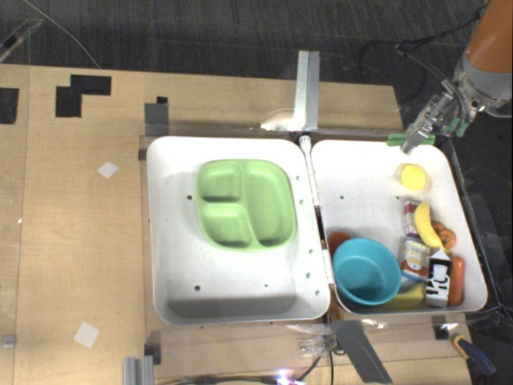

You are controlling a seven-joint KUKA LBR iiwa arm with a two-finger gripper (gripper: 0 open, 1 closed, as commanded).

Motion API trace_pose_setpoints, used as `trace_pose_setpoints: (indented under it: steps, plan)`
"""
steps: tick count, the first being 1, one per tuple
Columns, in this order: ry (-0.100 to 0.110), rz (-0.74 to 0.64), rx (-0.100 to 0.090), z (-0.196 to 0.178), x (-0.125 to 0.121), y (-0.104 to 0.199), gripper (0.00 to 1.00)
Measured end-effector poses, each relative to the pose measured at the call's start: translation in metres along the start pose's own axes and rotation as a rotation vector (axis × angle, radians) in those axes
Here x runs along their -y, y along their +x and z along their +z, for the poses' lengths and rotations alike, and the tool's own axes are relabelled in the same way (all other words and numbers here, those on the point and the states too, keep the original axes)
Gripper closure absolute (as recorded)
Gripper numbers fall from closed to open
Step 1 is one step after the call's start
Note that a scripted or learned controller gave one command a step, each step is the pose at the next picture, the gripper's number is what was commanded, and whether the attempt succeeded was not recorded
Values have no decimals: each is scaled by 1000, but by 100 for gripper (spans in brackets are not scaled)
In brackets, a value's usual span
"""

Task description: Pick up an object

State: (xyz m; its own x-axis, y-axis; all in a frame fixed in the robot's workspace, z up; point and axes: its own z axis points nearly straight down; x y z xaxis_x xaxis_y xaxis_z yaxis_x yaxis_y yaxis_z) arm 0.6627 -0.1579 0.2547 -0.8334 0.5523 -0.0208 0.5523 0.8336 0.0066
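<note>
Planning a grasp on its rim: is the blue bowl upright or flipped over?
Upright. The blue bowl in the right bin shows its open hollow facing up, rim all round, nothing visible inside.

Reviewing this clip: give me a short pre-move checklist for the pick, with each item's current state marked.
1. Gripper positioned over a bin: ok, at the top edge of the right bin.
2. Gripper carrying nothing: ok, no object seen between its fingers.
3. Nearest target unobstructed: ok, yellow round object lies apart from the rest.
4. Other targets separated: not ok, banana, blue bowl and packets crowd the lower right corner.
5. Left bin content: ok, green divided tray lies flat.
6. Finger opening: cannot tell.
</note>
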Motion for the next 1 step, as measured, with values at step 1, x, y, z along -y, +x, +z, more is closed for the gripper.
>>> trace_pose_setpoints:
  steps: [1]
  plan:
    - [6, 99, -19, 36, 21, 26, 100]
